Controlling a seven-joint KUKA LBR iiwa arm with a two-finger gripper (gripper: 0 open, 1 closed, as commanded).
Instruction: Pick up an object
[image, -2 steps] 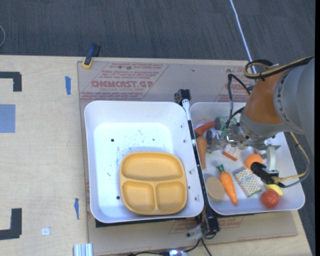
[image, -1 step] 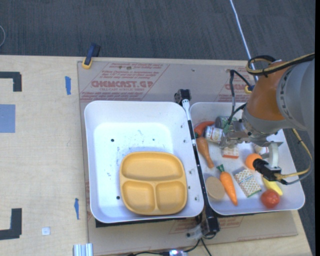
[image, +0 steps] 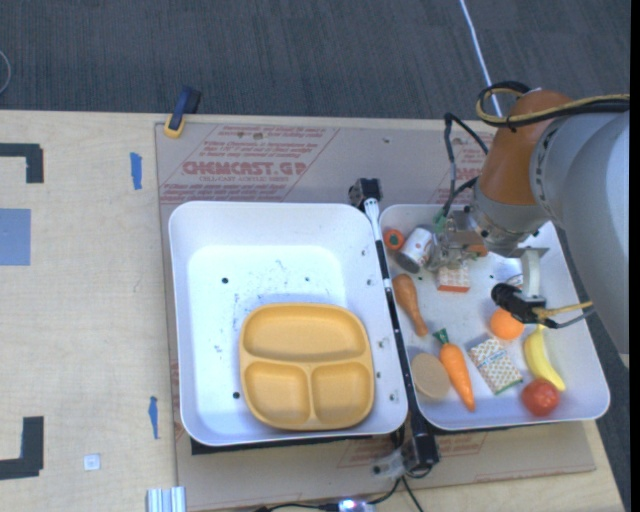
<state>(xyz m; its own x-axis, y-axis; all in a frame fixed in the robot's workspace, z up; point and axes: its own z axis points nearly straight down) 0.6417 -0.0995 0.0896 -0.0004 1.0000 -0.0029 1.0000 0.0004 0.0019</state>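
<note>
The arm reaches in from the right, its orange band above the wrist, and the gripper (image: 455, 245) hangs over the back part of the right bin (image: 590, 405). Whether the jaws are open or closed cannot be told from here; nothing can be seen between them. Just under the gripper lies a small flat white packet with a red edge (image: 454, 279), and beside it to the left a short silver can with an orange end (image: 411, 246) lies on its side, its long axis running left to right with the orange end to the left.

Further forward in the same bin, a smooth orange carrot (image: 457, 371) lies with its green top toward the back and its tip toward the front. A brownish long piece (image: 407, 301) lies along the bin's left wall, pointing front to back. A round tan disc (image: 431, 376) touches the carrot. A patterned square packet (image: 496, 364), a round orange (image: 506, 325), a curved yellow banana (image: 541, 357) and a red tomato (image: 540, 398) sit to the right.

The left bin (image: 200, 230) holds a smooth yellow plastic tray with three compartments (image: 306, 362). Both bins rest on the tabletop (image: 80, 330).
</note>
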